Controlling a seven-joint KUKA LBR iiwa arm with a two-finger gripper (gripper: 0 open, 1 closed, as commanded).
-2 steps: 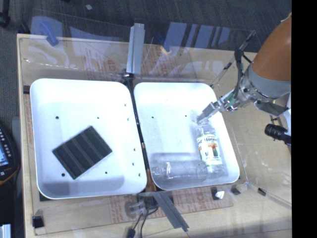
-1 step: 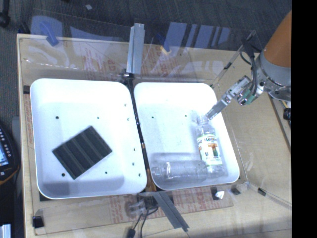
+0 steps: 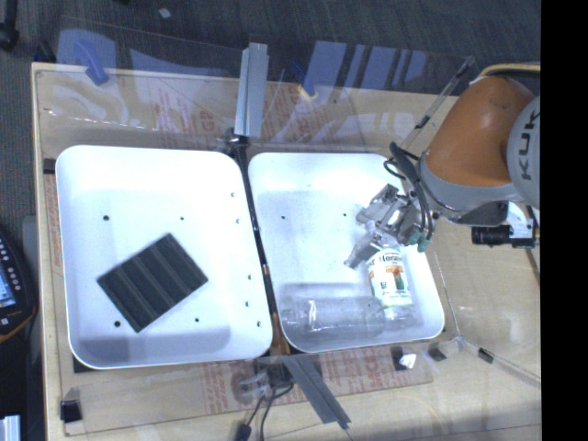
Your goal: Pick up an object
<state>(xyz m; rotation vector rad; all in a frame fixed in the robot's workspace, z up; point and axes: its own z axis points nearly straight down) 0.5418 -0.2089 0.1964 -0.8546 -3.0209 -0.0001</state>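
In the right bin (image 3: 303, 191), a small white bottle with an orange and green label (image 3: 391, 283) lies near the right wall. A clear plastic bottle (image 3: 333, 313) lies on its side along the bin's front edge. My gripper (image 3: 369, 243) hangs over the right part of this bin, just above and left of the white bottle's top end. A dark ribbed rectangular pad (image 3: 152, 281) lies flat in the left bin (image 3: 110, 182).
A metal divider post (image 3: 250, 90) rises behind the seam between the two bins. The arm's orange band and grey wrist (image 3: 473, 150) hang over the right bin's far right corner. Clamps and cables sit at the bench's front edge (image 3: 294, 384).
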